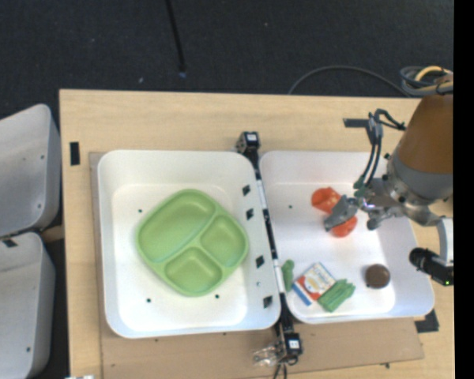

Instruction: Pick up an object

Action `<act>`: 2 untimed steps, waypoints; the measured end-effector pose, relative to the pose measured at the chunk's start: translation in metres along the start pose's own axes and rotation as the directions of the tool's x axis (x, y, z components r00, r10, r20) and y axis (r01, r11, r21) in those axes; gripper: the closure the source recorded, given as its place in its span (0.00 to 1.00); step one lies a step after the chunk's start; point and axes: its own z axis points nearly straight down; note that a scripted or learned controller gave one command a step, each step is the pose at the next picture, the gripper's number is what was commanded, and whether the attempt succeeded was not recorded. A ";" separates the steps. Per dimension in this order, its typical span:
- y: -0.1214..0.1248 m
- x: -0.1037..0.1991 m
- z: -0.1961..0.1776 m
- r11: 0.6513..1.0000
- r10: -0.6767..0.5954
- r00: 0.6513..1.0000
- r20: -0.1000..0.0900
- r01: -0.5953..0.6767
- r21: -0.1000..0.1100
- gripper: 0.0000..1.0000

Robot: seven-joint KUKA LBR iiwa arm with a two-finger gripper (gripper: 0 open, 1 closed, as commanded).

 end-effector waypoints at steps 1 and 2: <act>0.003 0.000 -0.006 1.000 -0.003 1.000 0.002 0.003 -0.012 0.00; 0.010 0.003 0.054 1.000 0.000 1.000 0.002 0.000 -0.008 0.00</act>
